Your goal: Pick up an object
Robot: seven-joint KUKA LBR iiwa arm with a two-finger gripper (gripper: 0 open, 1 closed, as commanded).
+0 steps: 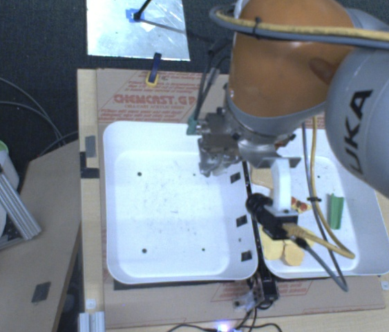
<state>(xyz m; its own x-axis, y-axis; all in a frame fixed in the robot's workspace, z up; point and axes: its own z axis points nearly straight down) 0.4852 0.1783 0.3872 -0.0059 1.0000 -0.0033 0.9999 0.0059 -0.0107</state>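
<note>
We see the pincer near the middle of the frame, over the upper right corner of the left bin. We cannot tell if it is open or shut. The big grey and orange arm fills the upper right. In the right bin, at the lower right, lie a green block and some yellow lumps.

Left bin: smooth white plastic, speckled. Cardboard behind it, matt brown. Metal sheet beyond that bin, shiny, reflective.
</note>
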